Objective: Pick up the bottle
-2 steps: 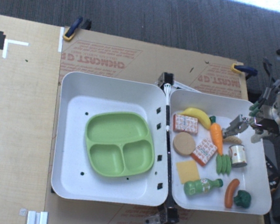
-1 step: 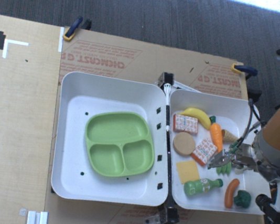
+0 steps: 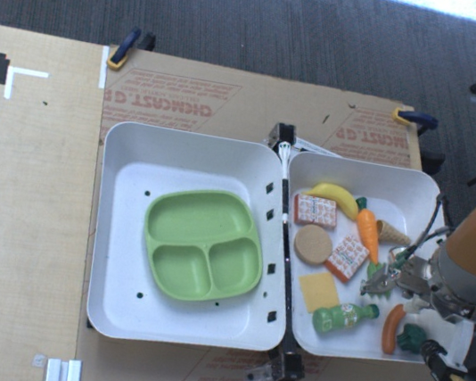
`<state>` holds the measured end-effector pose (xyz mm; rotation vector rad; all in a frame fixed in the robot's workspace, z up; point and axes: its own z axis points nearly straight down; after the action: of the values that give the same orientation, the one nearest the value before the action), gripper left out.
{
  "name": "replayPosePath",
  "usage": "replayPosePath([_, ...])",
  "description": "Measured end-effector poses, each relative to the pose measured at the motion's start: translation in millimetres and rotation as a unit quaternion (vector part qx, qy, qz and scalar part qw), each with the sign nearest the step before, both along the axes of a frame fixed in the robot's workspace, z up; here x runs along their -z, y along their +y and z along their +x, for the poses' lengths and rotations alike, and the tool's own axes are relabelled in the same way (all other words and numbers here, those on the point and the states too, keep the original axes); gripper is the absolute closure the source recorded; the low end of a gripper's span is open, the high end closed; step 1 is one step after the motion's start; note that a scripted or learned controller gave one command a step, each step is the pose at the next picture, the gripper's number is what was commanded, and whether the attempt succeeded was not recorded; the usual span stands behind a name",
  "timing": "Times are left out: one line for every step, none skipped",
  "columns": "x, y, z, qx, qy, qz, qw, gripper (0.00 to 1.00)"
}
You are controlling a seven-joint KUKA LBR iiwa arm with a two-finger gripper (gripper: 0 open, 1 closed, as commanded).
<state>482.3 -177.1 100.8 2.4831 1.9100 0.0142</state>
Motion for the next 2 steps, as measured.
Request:
replayPosePath([-10, -2, 2, 0.001, -0.004, -0.0029, 1.0000, 1.00])
replayPosePath([-105, -21, -4, -0.008, 0.006, 0.0001, 1.0000, 1.00])
